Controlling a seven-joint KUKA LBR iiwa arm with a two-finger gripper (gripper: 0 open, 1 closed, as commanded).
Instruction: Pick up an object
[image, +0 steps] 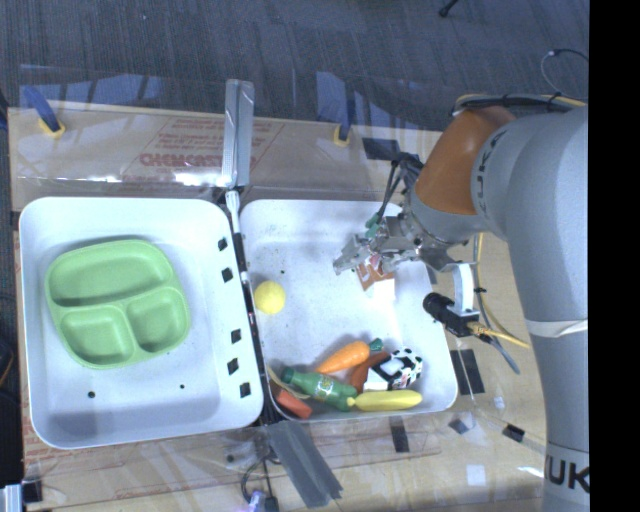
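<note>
My two-finger gripper (372, 256) over right white bin (300, 225), fingers clamped on small red-and-white packet (377, 272); yellow ball (268, 297) well apart.

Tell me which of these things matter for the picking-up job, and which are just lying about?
Part of the job:
- pincer, over the right bin
- small brown-and-white object just under it
- yellow ball
- carrot
- green bottle
- banana
- black-and-white toy

Lying about:
- green divided plate
- left bin
</note>
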